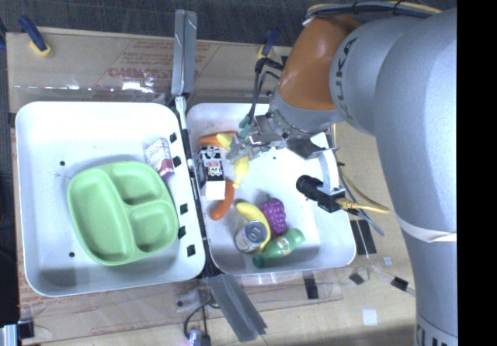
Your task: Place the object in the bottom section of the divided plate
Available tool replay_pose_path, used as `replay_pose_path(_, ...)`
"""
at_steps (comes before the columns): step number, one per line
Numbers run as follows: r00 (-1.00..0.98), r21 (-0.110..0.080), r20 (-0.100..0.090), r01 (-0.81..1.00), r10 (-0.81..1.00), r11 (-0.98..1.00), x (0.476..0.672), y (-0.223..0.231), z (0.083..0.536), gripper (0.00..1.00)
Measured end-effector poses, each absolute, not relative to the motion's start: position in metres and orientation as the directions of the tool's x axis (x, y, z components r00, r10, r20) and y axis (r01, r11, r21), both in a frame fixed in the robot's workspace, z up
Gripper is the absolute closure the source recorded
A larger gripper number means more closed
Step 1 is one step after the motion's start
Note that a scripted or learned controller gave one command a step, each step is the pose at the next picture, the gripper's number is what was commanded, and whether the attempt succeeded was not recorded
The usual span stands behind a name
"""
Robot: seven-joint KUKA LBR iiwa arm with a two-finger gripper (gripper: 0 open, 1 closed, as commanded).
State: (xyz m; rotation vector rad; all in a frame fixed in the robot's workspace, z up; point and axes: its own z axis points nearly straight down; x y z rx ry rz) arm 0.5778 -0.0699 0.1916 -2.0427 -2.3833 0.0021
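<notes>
Item list, bench w/ two white bins. Left bin [31,181]: green divided plate [93,216] approx. centre, three sections, all bare as far as the view shows; a small pink-and-white packet [160,157] lies just off the plate's upper right rim, near the bin's right wall. Right bin [334,247]: toy food heap — a yellow banana [250,211] mid-bin, purple grapes [272,214] touching its right side, a tin can [249,237] lying end-on just below, a green vegetable-shaped piece [281,247] near the bottom edge, an orange carrot [223,202] by the left wall, a black-and-white printed carton [212,166] above it, plus a second yellow piece [240,168] and an orange bit [210,139] toward the upper left corner. Arm: comes in from the right, wrist over the right bin's upper part; gripper [242,144] is low over the yellow piece in the upper left area. Finger state — cannot tell, the wrist body and clutter hide them, and nothing can be confirmed as held. Which item is the task's object is not settled by the view; judging by gripper position, prob. the yellow piece beneath it, in the right bin. Progress: early. Nothing is in the plate's bottom section; the pick is not confirmed. Left to do, by my reading: secure the item, lift clear of the heap, carry across the divider between bins to the left bin, release into the bottom section.
</notes>
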Motion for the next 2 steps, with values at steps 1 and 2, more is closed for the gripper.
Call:
replay_pose_path(1, -0.237, -0.005, 0.002, 0.971, 0.971, 0.237, 0.565, 0.039, 0.191, 1.0)
replay_pose_path(2, -0.215, -0.007, 0.0, 0.977, 0.977, 0.215, 0.537, 0.111, 0.203, 1.0)
